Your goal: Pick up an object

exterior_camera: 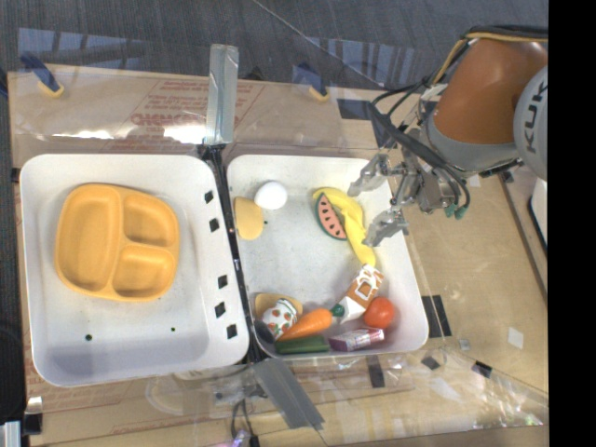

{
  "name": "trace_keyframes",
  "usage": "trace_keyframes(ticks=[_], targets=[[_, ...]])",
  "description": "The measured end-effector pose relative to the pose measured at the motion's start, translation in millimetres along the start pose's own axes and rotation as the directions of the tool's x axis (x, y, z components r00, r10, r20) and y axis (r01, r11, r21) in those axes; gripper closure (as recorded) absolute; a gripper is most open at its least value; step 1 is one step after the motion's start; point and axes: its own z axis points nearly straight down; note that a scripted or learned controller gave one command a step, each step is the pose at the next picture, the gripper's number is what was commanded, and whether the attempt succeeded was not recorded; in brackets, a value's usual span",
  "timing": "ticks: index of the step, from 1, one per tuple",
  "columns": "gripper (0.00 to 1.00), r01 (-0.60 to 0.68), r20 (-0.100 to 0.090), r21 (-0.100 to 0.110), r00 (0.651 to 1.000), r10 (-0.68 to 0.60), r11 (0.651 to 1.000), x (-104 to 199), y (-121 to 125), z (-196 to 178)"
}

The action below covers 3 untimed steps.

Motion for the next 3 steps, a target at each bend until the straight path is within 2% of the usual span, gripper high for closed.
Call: trace_keyframes(ticks=[1, 2, 3], targets=[[0.00, -0.006, -0.011, -0.004, 1.000, 0.006, 1.000, -19.1, -3.2, 120.8], [0.00, -0.192, -0.001, -0.001, 0.981, 0.192, 0.981, -25.5, 20.1, 137.2], [1.00, -0.184, 0.003, 0.000, 0.983, 0.184, 0.983, -27.7, 22.0, 125.4]])
